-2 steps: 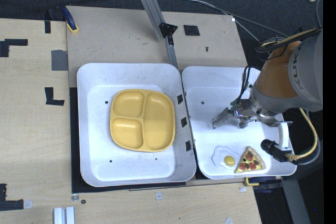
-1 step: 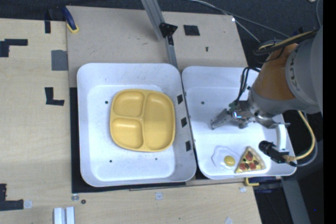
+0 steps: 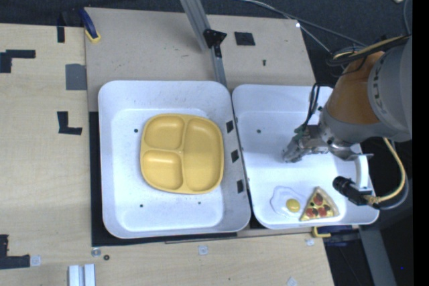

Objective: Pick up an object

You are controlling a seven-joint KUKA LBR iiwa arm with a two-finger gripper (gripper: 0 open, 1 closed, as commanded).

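Arm (image 3: 365,94) comes in from the right, orange band above the wrist visible, its upper part cut off by the frame edge. Gripper (image 3: 293,152) is down inside the right bin (image 3: 268,104), tips near the bin floor around mid-bin. Fingertips are a small grey blur against white plastic; can't tell whether the jaws are open or closed, and can't make out anything between them. Wrist body and a black cable hide whatever sits directly behind the jaws on the right.

Candidate objects, all relative to the jaws:
- Toy fried egg (image 3: 288,202), below the jaws toward the near rim of the right bin, lying flat, apart from the gripper.
- Toy pizza slice (image 3: 319,205), just right of the egg, close to it or touching; the contact line is too small to resolve. Also below the jaws and slightly right, clear of them.
- Yellow divided plate (image 3: 181,153), well left of the jaws, lying flat in the middle of the left bin (image 3: 120,144), three compartments, nothing in them that I can see.

A black fitting (image 3: 348,189) on the arm sits right of and below the jaws, overlapping the bin's right rim. A grey metal bar (image 3: 191,0) runs in from the top of the frame and ends at the divider between the two bins, up and left of the jaws.
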